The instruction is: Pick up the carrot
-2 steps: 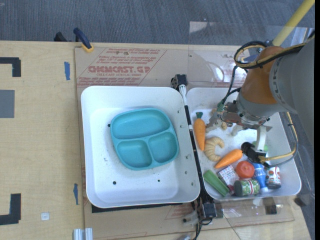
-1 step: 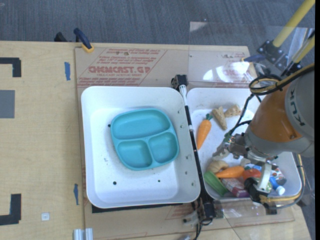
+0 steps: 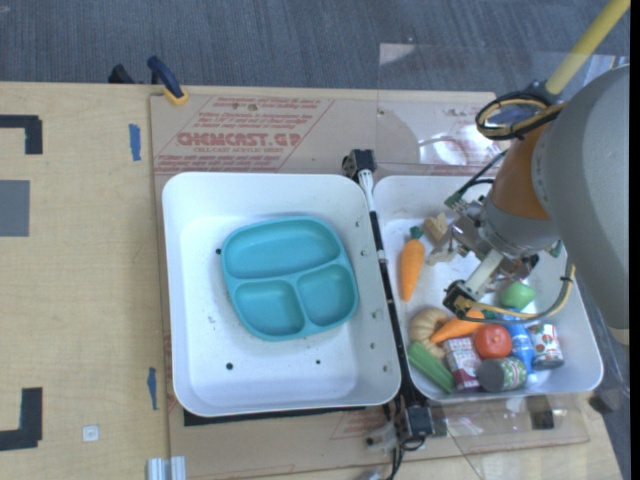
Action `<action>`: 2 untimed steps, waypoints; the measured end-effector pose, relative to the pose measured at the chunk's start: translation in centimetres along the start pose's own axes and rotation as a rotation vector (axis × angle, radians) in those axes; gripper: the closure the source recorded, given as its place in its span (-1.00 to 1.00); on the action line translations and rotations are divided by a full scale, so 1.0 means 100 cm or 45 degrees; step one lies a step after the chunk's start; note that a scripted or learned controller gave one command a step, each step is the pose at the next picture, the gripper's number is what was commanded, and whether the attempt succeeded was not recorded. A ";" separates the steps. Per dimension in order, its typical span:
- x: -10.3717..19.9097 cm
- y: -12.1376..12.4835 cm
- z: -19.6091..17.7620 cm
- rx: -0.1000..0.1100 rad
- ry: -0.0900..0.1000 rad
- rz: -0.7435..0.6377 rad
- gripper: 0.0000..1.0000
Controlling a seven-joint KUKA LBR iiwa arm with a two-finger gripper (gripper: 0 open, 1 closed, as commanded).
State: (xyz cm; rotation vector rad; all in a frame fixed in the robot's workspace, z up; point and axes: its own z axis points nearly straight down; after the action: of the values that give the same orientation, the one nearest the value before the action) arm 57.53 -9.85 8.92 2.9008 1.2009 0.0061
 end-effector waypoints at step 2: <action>-0.073 -0.056 -0.012 -0.012 0.002 0.228 1.00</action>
State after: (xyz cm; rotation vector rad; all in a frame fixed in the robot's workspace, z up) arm 48.36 -11.08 10.06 2.9892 0.9341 0.0145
